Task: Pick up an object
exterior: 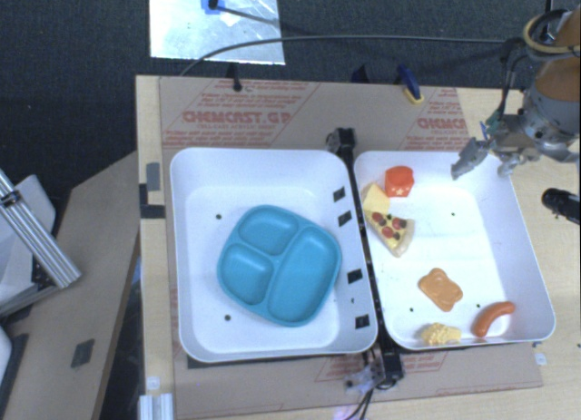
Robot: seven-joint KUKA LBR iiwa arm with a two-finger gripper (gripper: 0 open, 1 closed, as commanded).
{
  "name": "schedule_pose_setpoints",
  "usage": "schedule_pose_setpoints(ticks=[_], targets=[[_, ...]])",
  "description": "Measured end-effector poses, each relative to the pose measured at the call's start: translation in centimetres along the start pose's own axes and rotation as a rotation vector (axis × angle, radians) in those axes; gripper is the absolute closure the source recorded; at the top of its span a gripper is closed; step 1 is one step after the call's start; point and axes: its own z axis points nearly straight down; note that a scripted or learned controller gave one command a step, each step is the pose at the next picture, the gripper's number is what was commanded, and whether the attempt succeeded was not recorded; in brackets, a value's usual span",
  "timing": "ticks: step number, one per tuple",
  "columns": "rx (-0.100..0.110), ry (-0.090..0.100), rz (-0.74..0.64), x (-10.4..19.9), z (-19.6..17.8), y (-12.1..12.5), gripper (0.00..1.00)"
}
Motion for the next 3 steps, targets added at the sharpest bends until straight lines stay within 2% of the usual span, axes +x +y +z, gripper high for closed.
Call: schedule_pose_setpoints(ticks=[1, 2, 3], targets=[[-0.012, -0.002, -0.003, 0.1, -0.8, 0.3, 0.0], [-0.01, -0.002, -0.006, 0.7, 4.4, 1.2, 0.0], [-0.009, -0.002, -0.001, -0.2, 10.1, 1.5, 0.0]])
